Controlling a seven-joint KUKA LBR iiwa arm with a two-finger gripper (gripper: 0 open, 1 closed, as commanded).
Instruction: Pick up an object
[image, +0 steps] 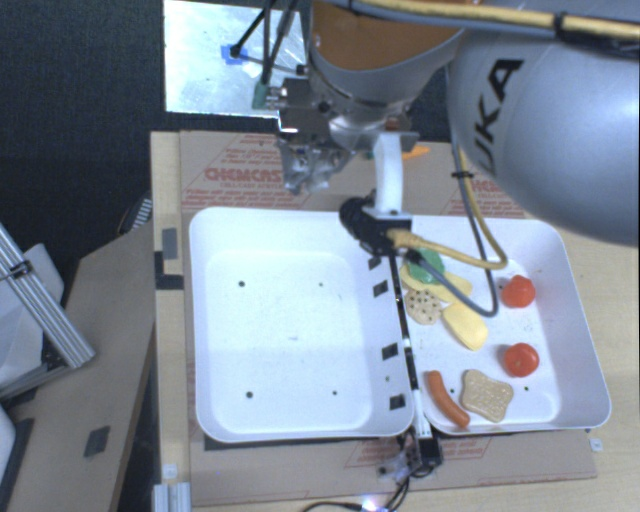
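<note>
Looming closest to the lens, the grey arm (560, 130) is reaching in from the right, and its end effector (305, 178) is hanging over the tabletop (240, 170) just beyond the far rim of the left bin (215, 300). It is blurred, so whether it is wide or narrow cannot be told; nothing is showing in its grasp.

Every candidate is lying in the right bin (575, 330), well apart from the end effector. A toy sausage (446, 398) and a slice of toast (487, 395) are sitting near the front rim, just beside each other. Two red tomatoes (520, 358) are resting toward the right wall, one behind the other. A yellow banana-like piece (465, 326), a dotted cracker (423, 304) and a green piece (431, 264) are crowding together by the divider. The left bin is showing only its bare white floor.

Judging from this, the pick is not yet begun. Going well probably means crossing to the right bin and descending on an isolated piece, such as the nearer tomato, rather than the cluster, where neighbours could be getting nudged.
</note>
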